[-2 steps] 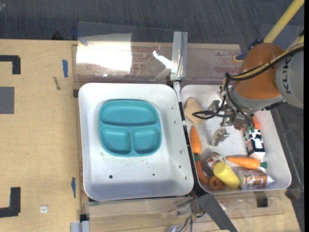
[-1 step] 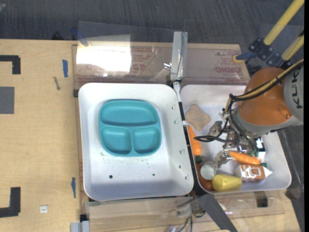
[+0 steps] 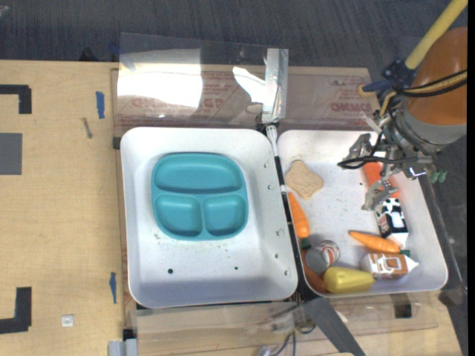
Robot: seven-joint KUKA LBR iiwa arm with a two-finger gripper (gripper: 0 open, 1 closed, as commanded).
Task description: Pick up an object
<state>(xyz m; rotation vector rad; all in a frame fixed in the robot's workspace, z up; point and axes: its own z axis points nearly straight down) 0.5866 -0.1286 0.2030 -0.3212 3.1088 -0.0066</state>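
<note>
Because the toy food all lies loose in the right bin [image 3: 434,232], we read that bin as the stock to pick from, while the left bin [image 3: 141,154] carries just a teal divided tray [image 3: 199,194]. Our claw [image 3: 377,178] hangs low at the right bin's far side, over an orange-red piece [image 3: 371,173]; how wide it stands, or whether it grips that piece, we cannot tell. Our arm [image 3: 438,87] comes down steeply from the right, wrist nearly vertical. A carrot [image 3: 375,240] and a yellow piece [image 3: 346,278] lie nearer the front.
</note>
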